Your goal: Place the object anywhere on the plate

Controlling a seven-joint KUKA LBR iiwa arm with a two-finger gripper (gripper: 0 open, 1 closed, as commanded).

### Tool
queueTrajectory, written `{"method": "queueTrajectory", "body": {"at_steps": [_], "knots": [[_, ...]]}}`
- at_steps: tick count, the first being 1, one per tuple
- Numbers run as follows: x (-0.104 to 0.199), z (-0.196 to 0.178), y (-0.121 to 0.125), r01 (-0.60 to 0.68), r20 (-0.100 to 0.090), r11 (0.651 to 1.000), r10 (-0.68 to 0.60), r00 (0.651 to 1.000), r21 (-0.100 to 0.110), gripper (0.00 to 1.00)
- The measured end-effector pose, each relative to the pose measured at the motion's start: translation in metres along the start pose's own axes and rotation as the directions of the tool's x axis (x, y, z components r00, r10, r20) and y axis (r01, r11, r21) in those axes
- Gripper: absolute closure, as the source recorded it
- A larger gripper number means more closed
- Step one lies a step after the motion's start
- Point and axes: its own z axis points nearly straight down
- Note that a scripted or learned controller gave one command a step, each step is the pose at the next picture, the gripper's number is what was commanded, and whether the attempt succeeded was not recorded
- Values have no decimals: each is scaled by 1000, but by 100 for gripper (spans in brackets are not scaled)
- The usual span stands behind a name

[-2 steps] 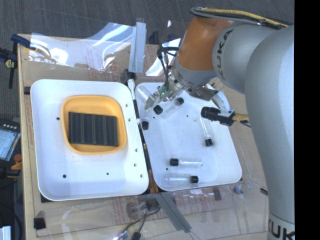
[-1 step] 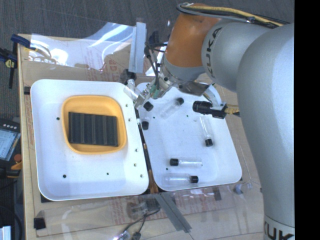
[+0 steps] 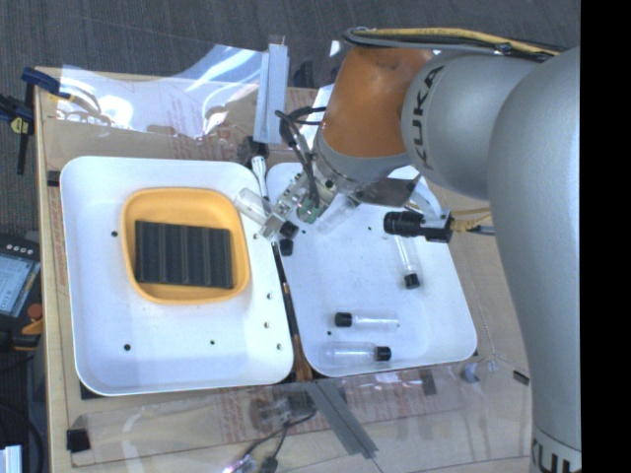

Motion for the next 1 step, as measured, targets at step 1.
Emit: {"method": "queueTrajectory", "body": {"at_steps": [1], "knots": [[0,0,0,-1,0,1000,1,1000,0,0]]}}
